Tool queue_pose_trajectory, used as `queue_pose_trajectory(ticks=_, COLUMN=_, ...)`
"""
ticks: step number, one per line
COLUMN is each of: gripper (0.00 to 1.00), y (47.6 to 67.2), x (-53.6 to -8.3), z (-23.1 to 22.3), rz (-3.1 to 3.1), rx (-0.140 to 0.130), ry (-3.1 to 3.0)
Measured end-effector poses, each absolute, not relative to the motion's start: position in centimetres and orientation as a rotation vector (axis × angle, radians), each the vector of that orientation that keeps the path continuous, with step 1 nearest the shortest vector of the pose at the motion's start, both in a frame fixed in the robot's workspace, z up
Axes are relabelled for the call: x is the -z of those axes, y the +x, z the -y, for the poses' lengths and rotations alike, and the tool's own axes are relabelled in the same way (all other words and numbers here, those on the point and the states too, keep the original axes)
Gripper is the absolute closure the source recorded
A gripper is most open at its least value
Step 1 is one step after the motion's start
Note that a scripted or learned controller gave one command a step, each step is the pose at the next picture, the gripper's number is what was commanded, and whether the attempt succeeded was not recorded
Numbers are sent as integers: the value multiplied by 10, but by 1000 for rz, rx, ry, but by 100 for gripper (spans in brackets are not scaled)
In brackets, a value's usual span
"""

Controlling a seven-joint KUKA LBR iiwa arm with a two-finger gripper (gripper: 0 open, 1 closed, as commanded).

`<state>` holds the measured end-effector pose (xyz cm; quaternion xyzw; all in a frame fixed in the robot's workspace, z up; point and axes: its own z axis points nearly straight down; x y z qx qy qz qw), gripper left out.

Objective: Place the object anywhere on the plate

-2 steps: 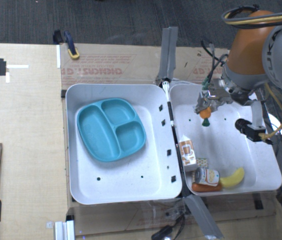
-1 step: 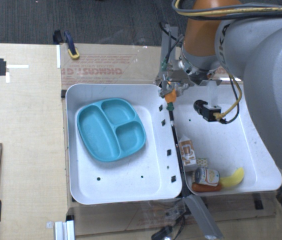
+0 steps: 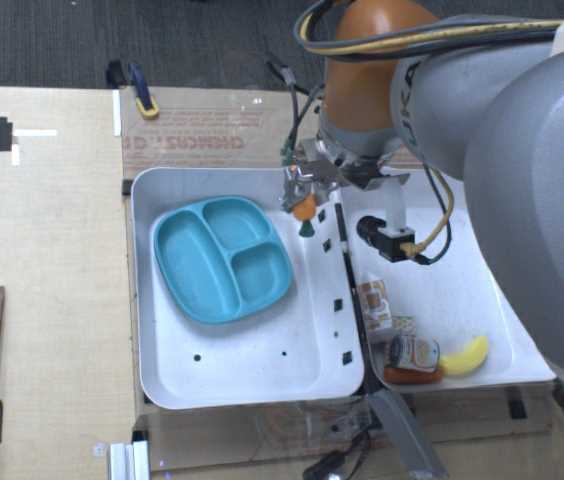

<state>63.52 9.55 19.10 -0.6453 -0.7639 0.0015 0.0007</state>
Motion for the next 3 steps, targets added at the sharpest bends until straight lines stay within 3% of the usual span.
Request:
queue_pose_trajectory(ticks=1, gripper=0, y=635, x=-191, z=-95, rz=2399, rx=-5, ry=-2027)
queue_pose_trajectory(ticks=2, gripper=100, y=636, x=-199, z=-94, rz=2397, rx=-7, ry=-2029)
queue_pose_trajectory(ticks=3, gripper=100, y=621, x=-213, z=-168, rz=2295, rx=-3, ry=-2146)
